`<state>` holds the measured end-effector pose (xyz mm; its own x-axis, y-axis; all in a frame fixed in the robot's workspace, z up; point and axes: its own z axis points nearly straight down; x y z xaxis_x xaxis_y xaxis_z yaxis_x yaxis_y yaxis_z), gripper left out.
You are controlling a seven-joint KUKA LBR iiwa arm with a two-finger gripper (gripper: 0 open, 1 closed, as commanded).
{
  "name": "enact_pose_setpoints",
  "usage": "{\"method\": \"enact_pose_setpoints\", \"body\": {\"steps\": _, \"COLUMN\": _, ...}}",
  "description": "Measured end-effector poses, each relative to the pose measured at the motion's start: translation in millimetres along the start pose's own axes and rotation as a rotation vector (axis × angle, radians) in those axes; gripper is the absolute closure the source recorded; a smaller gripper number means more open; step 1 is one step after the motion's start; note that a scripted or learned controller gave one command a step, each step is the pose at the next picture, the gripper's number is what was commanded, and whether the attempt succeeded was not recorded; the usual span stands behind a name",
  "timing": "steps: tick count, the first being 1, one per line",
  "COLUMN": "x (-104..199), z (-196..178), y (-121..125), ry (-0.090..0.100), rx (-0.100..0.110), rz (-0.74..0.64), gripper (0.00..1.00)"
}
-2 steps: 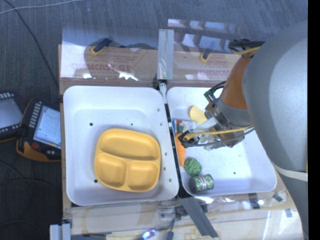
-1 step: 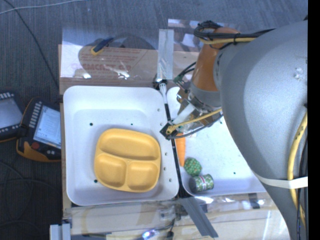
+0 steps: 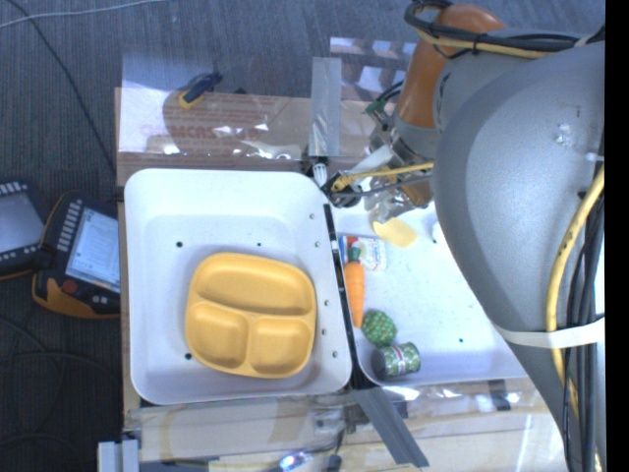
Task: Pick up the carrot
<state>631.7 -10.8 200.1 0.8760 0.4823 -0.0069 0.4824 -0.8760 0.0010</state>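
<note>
Gripper (image 3: 378,187) at far end of right white shallow bin (image 3: 442,308), finger state unclear. Slim orange carrot (image 3: 354,285) well nearer camera, apart, along bin's left wall. One green round vegetable (image 3: 379,326), one green can (image 3: 397,359) beside. Left white bin (image 3: 157,234) holds one yellow compartment tray (image 3: 252,313). Grey carpet (image 3: 79,57) around.

- 2 shallow white plastic bins side by side: left bin (image 3: 157,214), right bin (image 3: 442,303)
- 1 yellow plastic plate with three compartments (image 3: 252,313), in left bin
- 1 orange carrot (image 3: 355,288), in right bin
- 1 green bumpy round vegetable-like item (image 3: 378,326)
- 1 green can lying on its side (image 3: 397,359)
- 1 pale yellow flat piece (image 3: 395,231)
- 1 small red-and-white packet-like item (image 3: 365,252), too small to identify
- 1 orange-cased handheld pendant with screen (image 3: 84,254), off the bench at left
</note>
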Motion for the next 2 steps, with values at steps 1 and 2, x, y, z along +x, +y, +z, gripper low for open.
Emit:
{"method": "enact_pose_setpoints", "body": {"steps": 1, "x": 21.6, "z": -26.9, "y": 9.4, "ry": 0.001, "rx": -0.001, "rz": -0.183, "gripper": 1.00}}
{"method": "enact_pose_setpoints", "body": {"steps": 2, "x": 20.0, "z": -43.8, "y": 24.8, "ry": 0.000, "rx": -0.002, "rz": -0.539, "gripper": 1.00}}
